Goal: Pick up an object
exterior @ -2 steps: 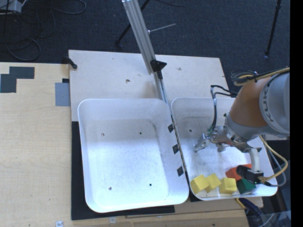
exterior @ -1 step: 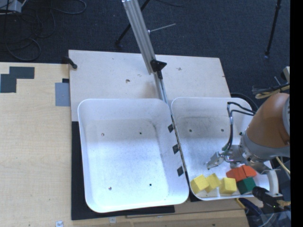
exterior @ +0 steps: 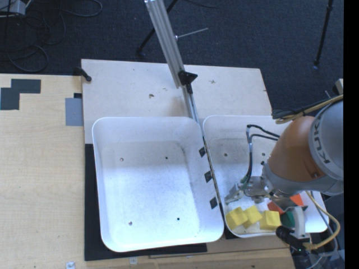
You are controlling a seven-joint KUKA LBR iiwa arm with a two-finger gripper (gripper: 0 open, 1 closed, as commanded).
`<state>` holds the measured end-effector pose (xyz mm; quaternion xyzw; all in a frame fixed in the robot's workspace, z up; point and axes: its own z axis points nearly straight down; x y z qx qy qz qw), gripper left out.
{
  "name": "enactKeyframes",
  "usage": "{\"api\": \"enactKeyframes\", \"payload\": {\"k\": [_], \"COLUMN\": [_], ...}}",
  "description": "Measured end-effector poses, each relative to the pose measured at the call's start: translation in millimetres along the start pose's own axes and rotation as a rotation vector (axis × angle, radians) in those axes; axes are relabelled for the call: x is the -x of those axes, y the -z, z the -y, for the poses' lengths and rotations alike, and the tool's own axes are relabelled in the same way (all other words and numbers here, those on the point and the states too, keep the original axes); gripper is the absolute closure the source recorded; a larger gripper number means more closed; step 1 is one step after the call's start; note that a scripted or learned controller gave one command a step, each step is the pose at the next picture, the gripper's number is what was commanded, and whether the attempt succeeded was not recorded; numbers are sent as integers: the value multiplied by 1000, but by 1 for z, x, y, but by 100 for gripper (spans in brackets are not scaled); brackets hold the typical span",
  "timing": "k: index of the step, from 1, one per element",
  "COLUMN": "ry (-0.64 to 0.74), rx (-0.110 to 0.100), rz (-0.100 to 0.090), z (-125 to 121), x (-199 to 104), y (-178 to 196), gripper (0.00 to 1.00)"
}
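The arm, grey with an orange band (exterior: 294, 150), reaches down into the right bin (exterior: 230, 142). Its gripper (exterior: 242, 192) hangs low over the front part of this bin, just above and behind a yellow block (exterior: 243, 217). A second yellow piece (exterior: 270, 220) lies to the right of the first, against the front rim. A red-orange object (exterior: 295, 199) and a green one (exterior: 288, 217) lie partly hidden under the wrist at the bin's front right. Nothing shows held in the gripper.
The left bin (exterior: 106, 144) stands beside the right one, and a divider with black clips (exterior: 206, 175) separates them. A slanted metal rail (exterior: 168, 43) rises behind the bins. Black cables (exterior: 255, 136) loop off the wrist over the right bin.
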<state>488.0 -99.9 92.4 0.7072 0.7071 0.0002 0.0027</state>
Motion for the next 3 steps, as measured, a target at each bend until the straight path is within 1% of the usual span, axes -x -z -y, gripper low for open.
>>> {"api": "enactKeyframes", "payload": {"k": [1, 2, 3], "ry": [-5, 2, -5], "rx": [-2, -6, 0], "rz": [0, -2, 1], "z": [1, -18, 1], "x": [61, 5, 74], "y": [54, -2, 82], "gripper": [0, 0, 0]}}
